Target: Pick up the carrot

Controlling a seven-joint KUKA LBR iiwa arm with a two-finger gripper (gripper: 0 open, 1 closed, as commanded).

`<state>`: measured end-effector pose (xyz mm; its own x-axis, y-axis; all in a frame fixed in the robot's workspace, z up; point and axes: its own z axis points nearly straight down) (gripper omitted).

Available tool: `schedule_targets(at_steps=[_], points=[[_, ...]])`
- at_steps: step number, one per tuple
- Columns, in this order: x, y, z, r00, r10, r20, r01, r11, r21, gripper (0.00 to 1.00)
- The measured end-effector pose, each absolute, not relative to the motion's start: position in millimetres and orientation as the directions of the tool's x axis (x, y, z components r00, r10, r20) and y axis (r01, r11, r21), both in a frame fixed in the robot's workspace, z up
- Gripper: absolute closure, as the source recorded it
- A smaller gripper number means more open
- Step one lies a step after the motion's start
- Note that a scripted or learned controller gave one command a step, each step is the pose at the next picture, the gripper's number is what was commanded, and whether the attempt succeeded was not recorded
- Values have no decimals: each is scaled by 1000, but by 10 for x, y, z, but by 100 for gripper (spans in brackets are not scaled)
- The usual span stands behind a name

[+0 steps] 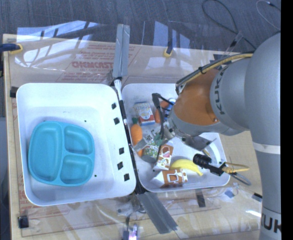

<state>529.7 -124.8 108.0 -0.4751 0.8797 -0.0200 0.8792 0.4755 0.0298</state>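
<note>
Probably light, stiff, smooth-skinned plastic: carrot (135,133) just left of claw (161,132), against the right bin's (219,181) wall. Best pinched mid-body. Claw opening impossible to tell.

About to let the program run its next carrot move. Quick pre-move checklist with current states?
1. Carrot located: ok. It lies in the right bin, close to the wall next to the left bin.
2. Carrot free on top: ok, its orange body shows uncovered, though small packets crowd it.
3. Gripper over the right bin: ok, it sits just right of the carrot.
4. Jaws open or shut: cannot tell, the wrist hides them.
5. Carrot between the jaws: not ok, it lies beside the gripper in the bin.
6. Nearby clutter: not ok, banana and cartons sit close under the arm.
</note>
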Motion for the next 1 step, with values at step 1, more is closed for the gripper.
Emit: schedule_targets(at_steps=[1], points=[[5398, -1270, 1015, -492, 871, -24, 871, 492, 5, 0]])
